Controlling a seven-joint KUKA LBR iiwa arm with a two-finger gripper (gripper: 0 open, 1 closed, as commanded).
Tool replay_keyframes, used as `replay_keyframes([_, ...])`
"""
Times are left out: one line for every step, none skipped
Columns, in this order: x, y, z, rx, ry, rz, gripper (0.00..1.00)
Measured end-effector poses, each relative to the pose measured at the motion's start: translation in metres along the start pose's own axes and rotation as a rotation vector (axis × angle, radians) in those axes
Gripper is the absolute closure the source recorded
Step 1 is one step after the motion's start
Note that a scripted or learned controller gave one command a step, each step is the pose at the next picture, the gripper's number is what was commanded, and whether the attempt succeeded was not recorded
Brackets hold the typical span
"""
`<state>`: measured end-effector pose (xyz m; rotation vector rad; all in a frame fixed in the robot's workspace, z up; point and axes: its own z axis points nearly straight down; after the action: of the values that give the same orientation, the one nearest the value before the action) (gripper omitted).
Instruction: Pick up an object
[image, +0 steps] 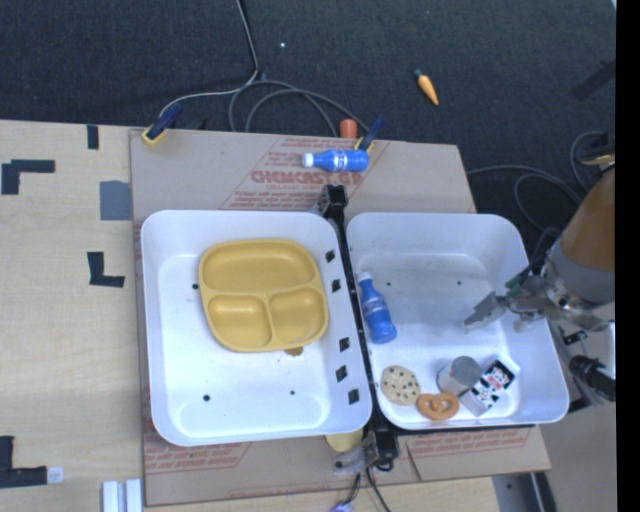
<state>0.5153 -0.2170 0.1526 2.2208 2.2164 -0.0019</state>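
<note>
While tool (490, 308) hovers, bottle (376, 310) lies.

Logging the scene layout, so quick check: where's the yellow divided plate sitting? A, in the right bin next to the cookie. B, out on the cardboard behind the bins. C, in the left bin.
C: the yellow divided plate lies flat inside the left bin, while the cookie is in the right bin.

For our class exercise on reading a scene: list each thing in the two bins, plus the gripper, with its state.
Yellow tray: flat in left bin.
Blue bottle: lying on its side, right bin.
Cookie: lying flat.
Pretzel: lying flat.
Grey can: beside the pretzel.
Small box: lying tilted.
Gripper: above right bin, holding nothing.
</note>
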Motion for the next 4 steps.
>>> replay_keyframes([0.054, -0.032, 0.069, -0.003, -0.002, -0.002, 0.00])
replay_keyframes([-0.001, 0.026, -0.032, -0.009, -0.004, -0.003, 0.00])
replay_keyframes([0.028, -0.032, 0.069, -0.001, 0.001, -0.001, 0.00])
replay_keyframes([0.026, -0.030, 0.054, -0.004, -0.001, -0.001, 1.00])
